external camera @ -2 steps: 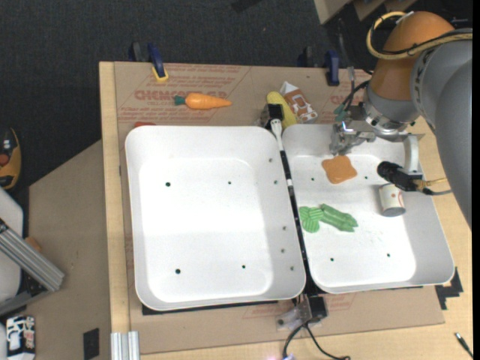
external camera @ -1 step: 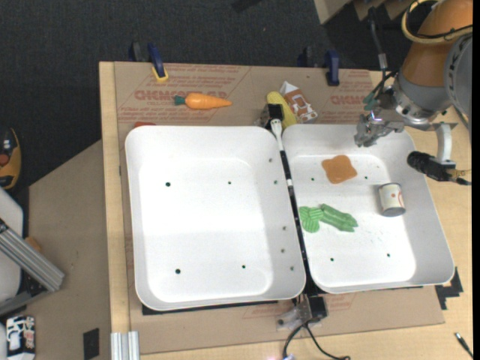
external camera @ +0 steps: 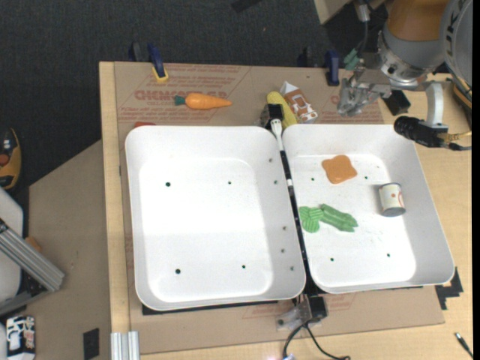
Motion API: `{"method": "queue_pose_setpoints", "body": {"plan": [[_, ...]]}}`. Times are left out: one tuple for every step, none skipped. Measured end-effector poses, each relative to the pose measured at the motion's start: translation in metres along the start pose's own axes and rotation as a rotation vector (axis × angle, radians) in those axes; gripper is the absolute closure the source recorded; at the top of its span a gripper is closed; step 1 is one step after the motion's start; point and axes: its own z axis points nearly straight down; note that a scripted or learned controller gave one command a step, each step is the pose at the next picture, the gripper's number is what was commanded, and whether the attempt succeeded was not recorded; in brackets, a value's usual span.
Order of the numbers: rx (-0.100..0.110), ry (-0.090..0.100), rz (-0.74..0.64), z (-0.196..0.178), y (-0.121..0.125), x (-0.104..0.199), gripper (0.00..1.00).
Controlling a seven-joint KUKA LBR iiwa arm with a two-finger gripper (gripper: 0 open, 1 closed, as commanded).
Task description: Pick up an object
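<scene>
The right bin [external camera: 420,201] holds three things: an orange flat piece [external camera: 339,169] near its back, a small grey can [external camera: 390,199] on its side at the right, and a green leafy toy [external camera: 328,218] near the middle. My gripper [external camera: 355,100] hangs above the bench just behind the right bin's back rim, well apart from all three. Nothing is between its fingers, which point down and look close together.
The left bin [external camera: 150,201] sits beside the right one. Behind the bins on the cardboard lie a toy carrot [external camera: 203,102], a yellow banana-like toy [external camera: 279,103] and a small brown packet [external camera: 301,105]. Blue clamps [external camera: 157,61] hold the board's back edge.
</scene>
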Motion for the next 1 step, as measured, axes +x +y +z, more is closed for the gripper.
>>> {"method": "queue_pose_setpoints", "body": {"plan": [[0.009,-0.001,0.01,0.0211,-0.0021,-0.0586,1.0]]}}
